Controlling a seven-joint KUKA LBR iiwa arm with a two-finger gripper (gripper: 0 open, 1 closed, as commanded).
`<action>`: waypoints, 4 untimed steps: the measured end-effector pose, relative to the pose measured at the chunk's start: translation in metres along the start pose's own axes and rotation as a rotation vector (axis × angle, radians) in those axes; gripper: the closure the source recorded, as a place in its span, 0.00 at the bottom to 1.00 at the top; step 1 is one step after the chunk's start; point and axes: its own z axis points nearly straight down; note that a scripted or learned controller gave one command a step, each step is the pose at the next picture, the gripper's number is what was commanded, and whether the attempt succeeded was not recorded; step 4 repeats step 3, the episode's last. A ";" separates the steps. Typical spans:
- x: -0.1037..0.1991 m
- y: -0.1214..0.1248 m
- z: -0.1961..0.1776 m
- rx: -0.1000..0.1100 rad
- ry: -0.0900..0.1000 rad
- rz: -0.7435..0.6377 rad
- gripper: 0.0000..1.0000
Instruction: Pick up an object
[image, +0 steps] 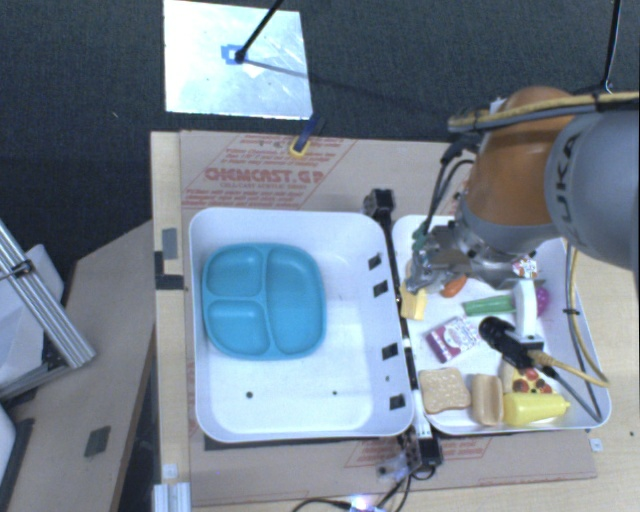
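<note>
- My metal two-finger gripper hangs low at the right white plastic bin's left edge; whether it's spread I cannot tell.
- Nearest target: small yellow wedge-shaped block, just below it.
- I'd descend straight, avoiding the orange carrot-like piece beside it.

Dark carpet floor (speckled), shiny metal sheet, plywood bench.

The grey arm reaches in from the right, its orange band bulging above the wrist. The gripper points down and leftward — its metal fingertips seem lowered close together, though the slanted view leaves that unclear.
</note>
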 end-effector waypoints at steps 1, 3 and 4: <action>0.045 -0.028 -0.003 0.001 0.000 0.001 1.00; 0.065 -0.055 0.018 0.000 -0.002 0.004 1.00; 0.065 -0.055 0.018 0.000 -0.002 0.004 1.00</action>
